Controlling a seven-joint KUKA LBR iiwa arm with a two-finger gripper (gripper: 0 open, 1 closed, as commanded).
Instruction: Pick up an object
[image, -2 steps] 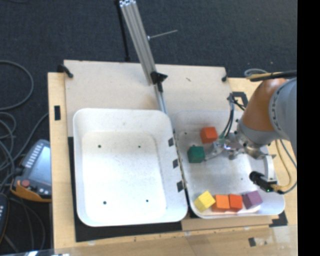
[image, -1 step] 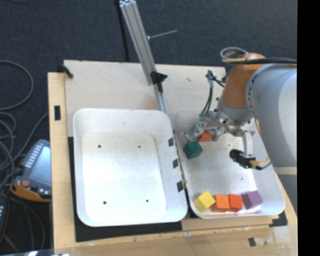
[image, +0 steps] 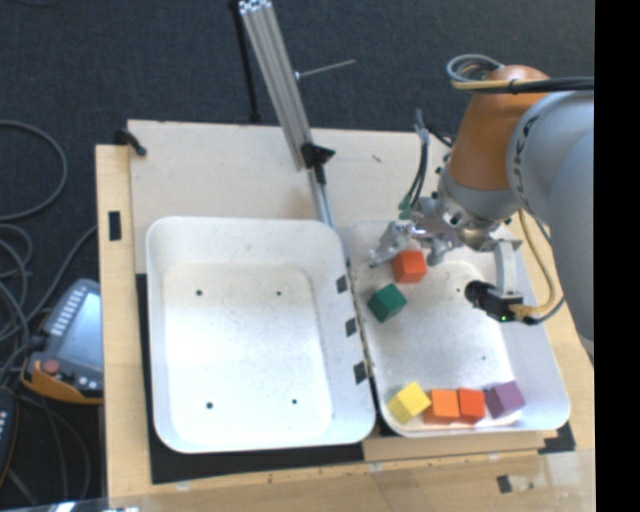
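Claw (image: 420, 245) sits low over the far-left part of the right bin (image: 535, 400); the orange cube (image: 409, 266) lies directly at its tip, touching or nearly so; whether the fingers bracket the cube or merely rest beside it cannot be told from this angle, nor can their spread. Green cube (image: 386, 301) lies just nearer and slightly left of the orange one, close to the bin's left wall.

Judgement on the step in hand: this looks like the approach or closing phase on the orange cube; to do it well the claw should centre over the cube with fingers straddling two parallel faces, descend squarely, and close without nudging the green cube; a lift should wait until the cube is firmly seated, since an off-centre pinch would likely squirt it sideways.

Other stock: a row along the near wall of the right bin, left to right, yellow cube (image: 409, 400), two orange blocks (image: 457, 404) touching each other, purple cube (image: 503, 398).

Surface: left bin (image: 170, 250) is white, shallow, speckled with dark marks; both bins sit side by side on a pale wooden worktop (image: 210, 160). An aluminium strut (image: 285, 90) slants up from the far side. Room: dark carpet (image: 100, 60), loose cables at left, a teach pendant (image: 68, 340) on the floor.
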